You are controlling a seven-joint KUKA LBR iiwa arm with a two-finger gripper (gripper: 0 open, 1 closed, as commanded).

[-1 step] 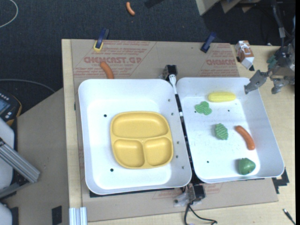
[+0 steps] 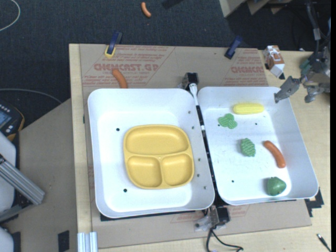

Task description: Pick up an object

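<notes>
The right bin [image 2: 294, 140] holds a yellow corn cob [image 2: 248, 108] at the back. A flat green leafy piece [image 2: 227, 121] lies to the cob's left. A knobbly green piece [image 2: 248, 147] sits in the middle, an orange sausage [image 2: 274, 154] to its right, and a green pepper [image 2: 275, 186] at the front right. My gripper [image 2: 297, 92] hangs over the bin's back right corner, right of the corn cob. Its fingers are spread open with nothing between them.
The left bin [image 2: 105, 140] carries a yellow divided plate [image 2: 157, 155]. An orange sausage [image 2: 119, 78] lies on the bench board behind it, another [image 2: 146, 9] on the dark floor. A small box [image 2: 273, 58] stands behind the right bin. Blue clamps [image 2: 112, 43] [image 2: 233, 47] grip the board's back edge.
</notes>
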